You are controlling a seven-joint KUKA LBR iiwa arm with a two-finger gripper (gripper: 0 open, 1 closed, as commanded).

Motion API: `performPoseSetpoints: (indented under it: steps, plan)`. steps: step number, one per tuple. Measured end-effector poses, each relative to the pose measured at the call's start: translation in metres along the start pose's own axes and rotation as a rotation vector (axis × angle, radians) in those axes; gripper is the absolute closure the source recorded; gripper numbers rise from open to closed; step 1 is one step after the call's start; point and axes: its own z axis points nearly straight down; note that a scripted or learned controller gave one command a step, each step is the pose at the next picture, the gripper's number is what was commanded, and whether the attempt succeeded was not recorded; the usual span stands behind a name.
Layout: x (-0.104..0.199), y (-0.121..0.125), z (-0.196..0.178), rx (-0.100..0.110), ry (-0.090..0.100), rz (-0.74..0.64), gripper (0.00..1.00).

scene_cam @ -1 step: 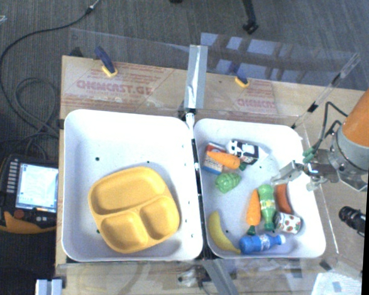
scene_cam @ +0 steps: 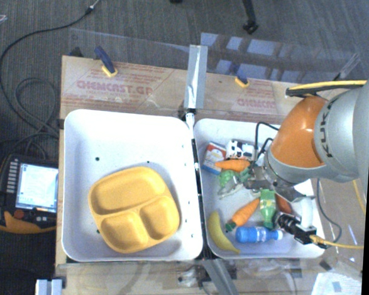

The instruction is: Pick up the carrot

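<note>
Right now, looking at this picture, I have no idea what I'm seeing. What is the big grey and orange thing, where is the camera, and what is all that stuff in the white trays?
The grey and orange thing is a robot arm, reaching in from the right. The camera sits above the bench and looks down at a slant.

Two shallow white bins sit side by side. The left bin holds a yellow divided plate. The right bin holds a jumble of toy food and small things: a carrot with its green top, another orange carrot-like piece farther back, a yellow banana at the front edge, a blue bottle, a green item, and a small black-and-white figure.

The arm's gripper hangs low over that clutter, but the wrist hides its tips, so I cannot say it holds anything. The carrot lies in the bin.
</note>
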Motion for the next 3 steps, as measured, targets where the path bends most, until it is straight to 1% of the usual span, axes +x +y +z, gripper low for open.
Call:
performPoseSetpoints:
  steps: [1, 2, 3]
  plan:
    - [-0.012, -0.054, 0.009, -0.020, -0.010, -0.135, 0.00]
    - [0.017, -0.053, 0.009, -0.020, -0.012, -0.139, 0.00]
    - [0.017, -0.052, -0.001, -0.022, -0.010, -0.138, 1.00]
